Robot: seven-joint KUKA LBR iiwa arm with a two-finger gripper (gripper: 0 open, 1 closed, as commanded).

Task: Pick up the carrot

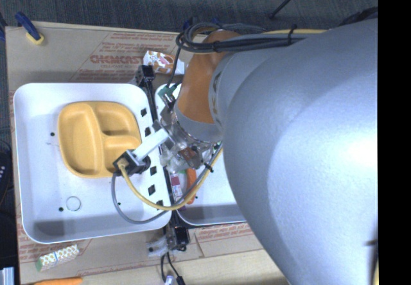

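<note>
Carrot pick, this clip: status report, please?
Gripper low over the right bin, jaws hidden by the arm. Carrot: an orange sliver showing beside the gripper, grasp unconfirmed. Yellow tray sits in the left bin.

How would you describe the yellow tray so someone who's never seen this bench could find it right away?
Start at the left white bin, the one beside the big grey arm. In its upper half lies the yellow tray, rounded and split into compartments. It is the bin's one large mustard-coloured thing, unlike the black-tipped white bracket at its right edge.
</note>
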